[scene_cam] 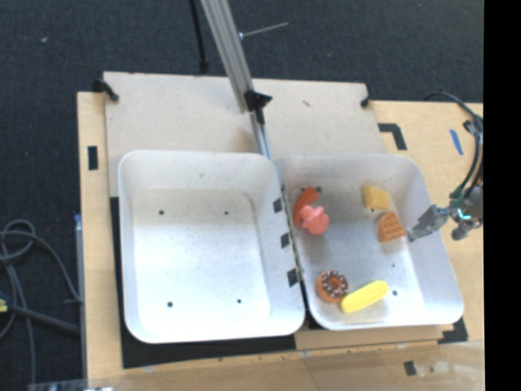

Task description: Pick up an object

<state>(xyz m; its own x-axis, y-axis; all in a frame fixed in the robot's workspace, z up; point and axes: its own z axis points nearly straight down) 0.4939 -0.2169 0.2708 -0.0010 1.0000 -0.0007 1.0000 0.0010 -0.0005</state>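
Five toys sit in the right bin [431, 275]; pincer [425, 223], state unclear, at its right rim.

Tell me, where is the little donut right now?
The donut lies in the right bin, near its front edge, touching the yellow banana.

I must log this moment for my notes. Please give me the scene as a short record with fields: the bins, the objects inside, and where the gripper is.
left bin: white, shallow, no objects seen inside
right bin: white, shallow, holds five objects
pink toy: near the right bin's left wall
yellow block: upper middle
orange piece: just below the yellow block
donut: lower part, touching the banana
banana: lower part
gripper: at the right bin's right side, beside the orange piece, holding nothing visible
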